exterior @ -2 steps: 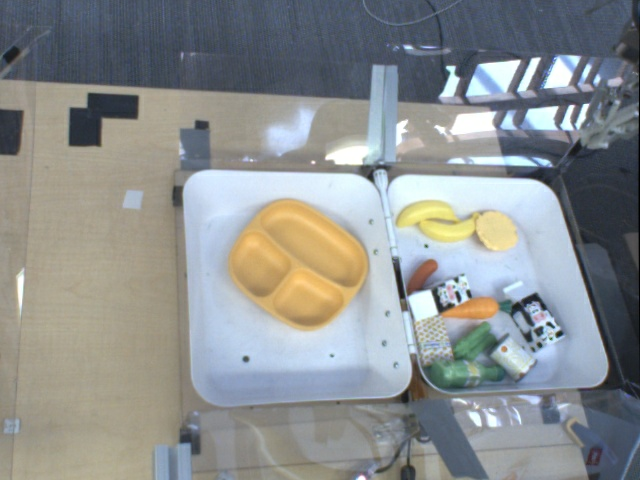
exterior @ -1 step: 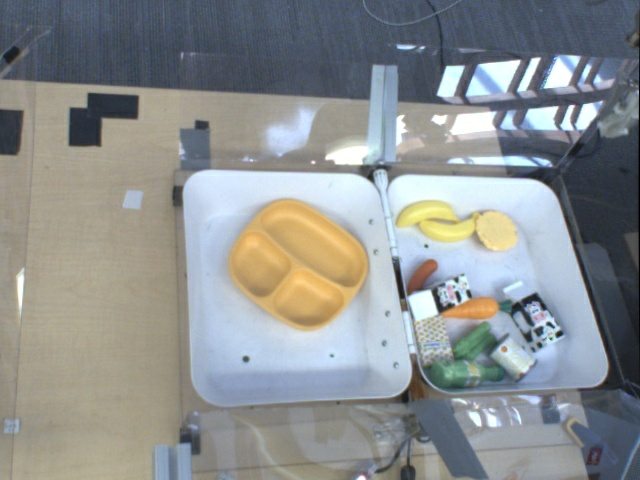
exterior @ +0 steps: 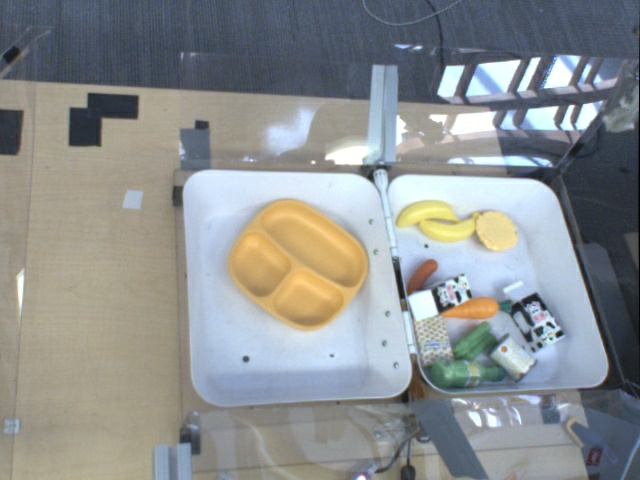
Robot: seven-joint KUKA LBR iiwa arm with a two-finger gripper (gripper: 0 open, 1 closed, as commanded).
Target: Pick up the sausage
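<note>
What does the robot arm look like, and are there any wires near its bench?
The rig notes describe it as grey, with an orange band above the wrist and a two-finger gripper. As for wires, a thin black cable curls in a loop across the dark floor beyond the far edge of the bench.

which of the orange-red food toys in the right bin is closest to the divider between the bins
The sausage: small, reddish-brown, lying tilted right beside the divider. The carrot is brighter orange and sits farther right, toward the bin's middle.
</note>
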